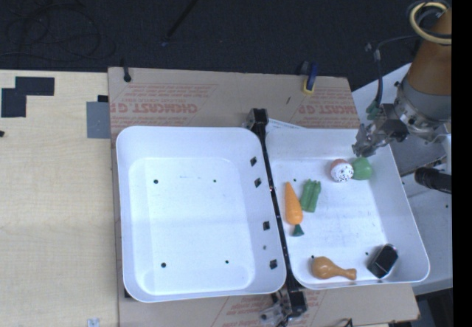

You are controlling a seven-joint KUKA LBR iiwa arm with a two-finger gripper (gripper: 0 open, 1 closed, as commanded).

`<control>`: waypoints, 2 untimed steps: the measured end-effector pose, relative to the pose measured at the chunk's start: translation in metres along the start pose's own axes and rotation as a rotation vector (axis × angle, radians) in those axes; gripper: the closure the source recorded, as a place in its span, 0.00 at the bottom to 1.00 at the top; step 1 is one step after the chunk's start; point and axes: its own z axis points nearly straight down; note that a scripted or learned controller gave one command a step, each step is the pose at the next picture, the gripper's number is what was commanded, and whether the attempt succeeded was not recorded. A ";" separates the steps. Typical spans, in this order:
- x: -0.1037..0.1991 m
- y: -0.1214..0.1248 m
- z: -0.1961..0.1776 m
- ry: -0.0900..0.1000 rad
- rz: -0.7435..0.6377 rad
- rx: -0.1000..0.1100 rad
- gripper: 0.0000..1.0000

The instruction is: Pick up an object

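Observation:
The right bin (402, 204) holds an orange carrot toy (293, 205), a green block (310, 195), a white speckled ball (341, 171), a green round object (362, 169), a tan pear-shaped toy (330, 268) and a black object (383, 260). My gripper (362, 147) hangs at the bin's far right side, just above the green round object and the ball. Nothing shows between its fingers.
The left bin (140, 148) lies beside the right one, with a black divider clip strip (267, 193) between them. Both rest on a cardboard sheet (184, 100). A blue and yellow clamp (310, 78) sits at the cardboard's far edge.

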 end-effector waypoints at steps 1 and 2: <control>0.038 0.036 0.012 -0.001 -0.001 -0.003 1.00; 0.149 0.036 -0.032 0.003 -0.008 -0.006 1.00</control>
